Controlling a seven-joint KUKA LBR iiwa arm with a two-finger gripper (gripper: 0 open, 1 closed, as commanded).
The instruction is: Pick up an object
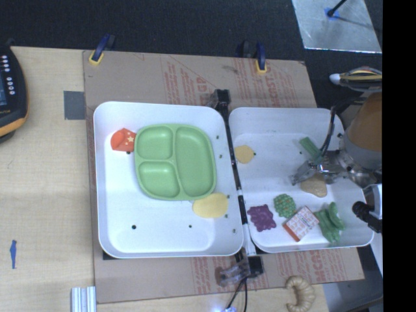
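Observation:
My gripper (307,173) hangs low in the right bin (273,125), reaching in from the right, with the orange-banded arm (365,132) behind it. Its tip is just above and left of a tan lump (316,188), close to it or touching. A green strip (309,147) lies just behind the gripper. Along the bin's front lie purple grapes (262,217), a bumpy green piece (284,205), a red-and-white packet (301,223) and a dark green vegetable (331,221). A small yellow disc (244,153) sits near the bin's left wall.
The left bin (114,220) holds a green divided plate (175,161), a red piece (122,140) at its left and a yellow piece (210,205) at its front right. A tan curled object (300,292) lies on the bench in front of the bins.

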